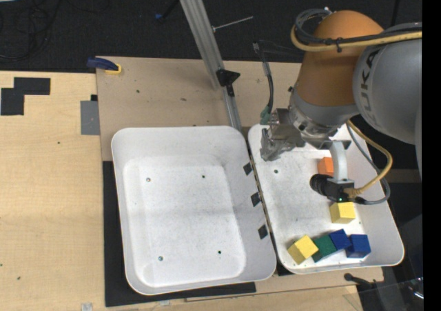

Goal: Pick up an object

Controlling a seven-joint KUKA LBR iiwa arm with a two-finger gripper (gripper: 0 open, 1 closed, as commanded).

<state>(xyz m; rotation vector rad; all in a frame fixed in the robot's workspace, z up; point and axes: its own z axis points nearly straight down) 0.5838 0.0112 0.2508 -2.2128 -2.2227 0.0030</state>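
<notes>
Overhead slanted view of the bench. Two shallow white plastic bins sit side by side: the left white bin [131, 165] and the right white bin [289, 234], their adjoining rims touching along a row of small black clips [255, 198]. The grey arm with its orange wrist band [337, 61] reaches in from the right and hangs over the far part of the right bin. Its two-finger metal gripper [272, 143] is low over the far left corner of that bin, above bare floor; whether it is open or closed cannot be told at this angle, and nothing is seen between its tips.

The candidate objects are small coloured blocks, all in the right bin. A yellow cube [342, 212] lies toward the right wall, with a small orange block [325, 165] farther back, partly hidden by the arm's white and black fittings. At the near edge sits a cluster: a second yellow block [302, 248], a green block [324, 246] touching it, and two blue blocks [349, 242] just beside the green one.

Progress, as judged here: no block has been lifted, and the gripper stands well apart from every block. The grasp itself remains to be done, namely positioning over one block, closing on it and raising it.

A slanted aluminium rail [203, 34] rises behind the bins.
</notes>
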